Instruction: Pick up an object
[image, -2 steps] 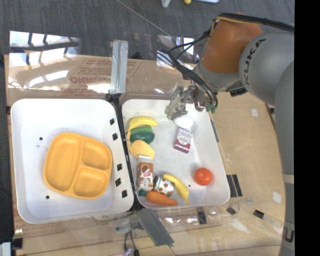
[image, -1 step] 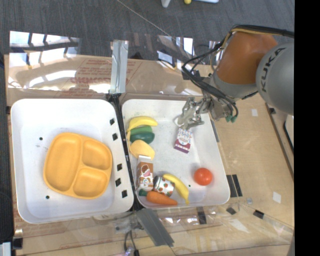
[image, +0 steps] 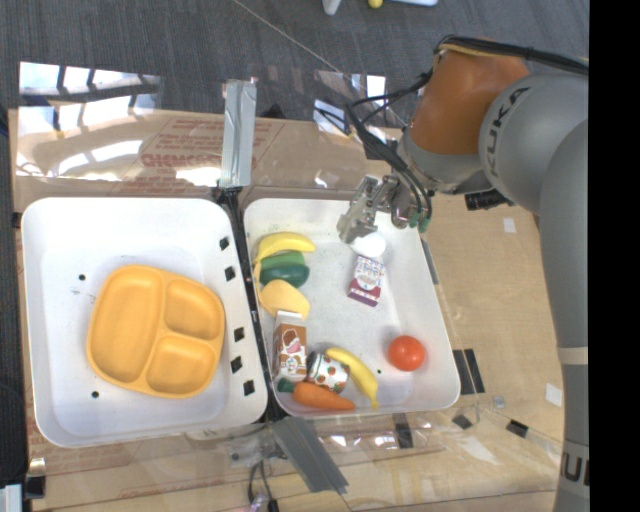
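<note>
Carton (image: 366, 279), small, red-and-white, lies just below the pincer (image: 358, 224); its grip unclear.

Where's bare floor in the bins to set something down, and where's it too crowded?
Free: left bin around the yellow tray; in the right bin, the middle strip between the milk carton and tomato. Crowded: its left edge and near corner, bananas through carrot.
</note>
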